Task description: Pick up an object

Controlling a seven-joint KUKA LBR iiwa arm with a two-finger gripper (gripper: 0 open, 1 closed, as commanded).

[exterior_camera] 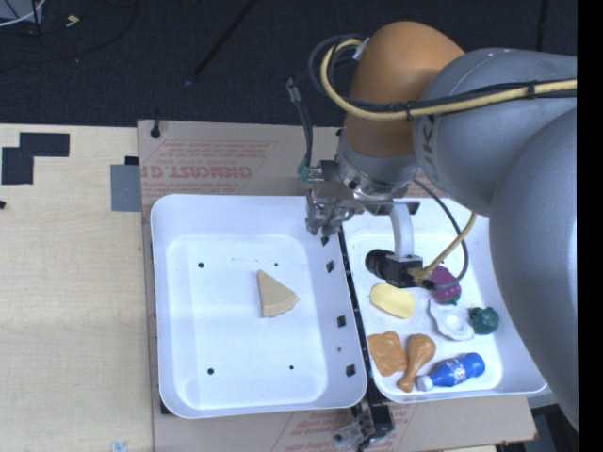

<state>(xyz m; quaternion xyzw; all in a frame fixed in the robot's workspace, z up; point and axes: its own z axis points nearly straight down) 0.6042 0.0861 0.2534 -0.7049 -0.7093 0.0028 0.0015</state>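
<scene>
Objects for picking sit mostly in the right bin (528,379), with a single one in the left bin (179,384). By size, in descending order:

Arm (509,158) — grey, orange-banded above the wrist, entering from the right and covering the upper part of the right bin. Yellow and black cables run along it.

Left bin — white and shallow, just beside the right bin. It holds one item: a tan wedge (275,295), lying flat near the middle of the floor, well apart from the walls.

Right bin — white, partly hidden under the arm. Contents are clustered in its lower half.

Gripper (323,222) — positioned over the top of the divide between the two bins, above the rims. Whether its fingers are apart or together cannot be told from this angle; nothing is visibly held.

Smaller items in the right bin: a yellow lemon-like piece (392,300), a brown drumstick (415,358) touching a tan flat piece (386,351), a blue bottle (456,371) near the lower edge, a white cup-like piece (452,322), a purple piece (445,286) and a dark green piece (484,320).
</scene>
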